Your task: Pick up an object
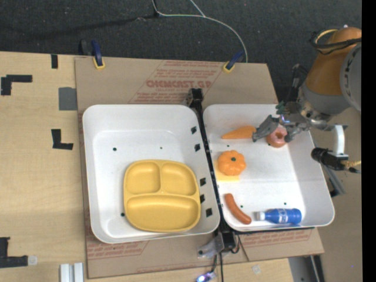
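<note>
A wooden table (pixel 35 175) carried a clamped cardboard sheet (pixel 176 84); behind the sheet lay dark carpet (pixel 70 10) crossed by a thin cable (pixel 220 25).

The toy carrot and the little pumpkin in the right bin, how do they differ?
The carrot is long and tapered, lying on its side; the pumpkin is round and squat with a green stem on top. The carrot sits nearer the bin's far edge, close to the gripper; the pumpkin sits mid-bin. Both are orange and lie in the right bin.

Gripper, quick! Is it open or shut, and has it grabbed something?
Gripper: over the right bin, fingers around a small pink object, apparently holding it.
</note>
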